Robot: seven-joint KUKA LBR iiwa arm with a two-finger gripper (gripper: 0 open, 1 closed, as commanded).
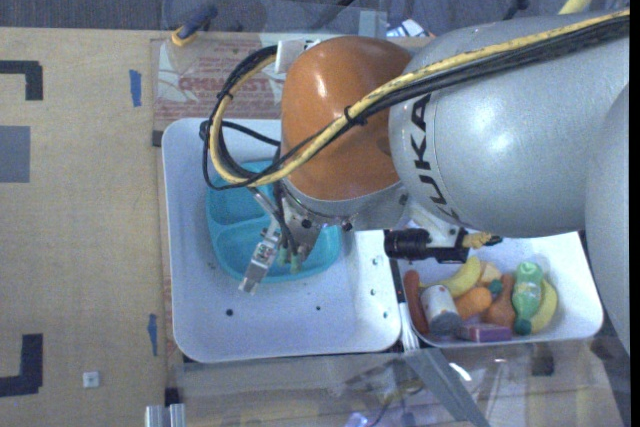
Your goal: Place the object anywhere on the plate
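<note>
Over the blue plate (228, 215) in the left bin (190, 315), the gripper (262, 260) is hovering; can't tell if it's carrying anything. Toy food (480, 300) is sitting in the right bin (585, 310), so placement looks unfinished.

Plate (228, 233) sits in the left bin (190, 315); toy food (482, 300) is heaped in the right bin (585, 310).

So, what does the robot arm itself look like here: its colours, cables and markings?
The arm has a smooth silver-grey shell with a glossy orange band above the wrist. Dark letters, part of KUKA, run along the grey shell. Yellow and black cables loop along it toward the small metallic gripper.
</note>
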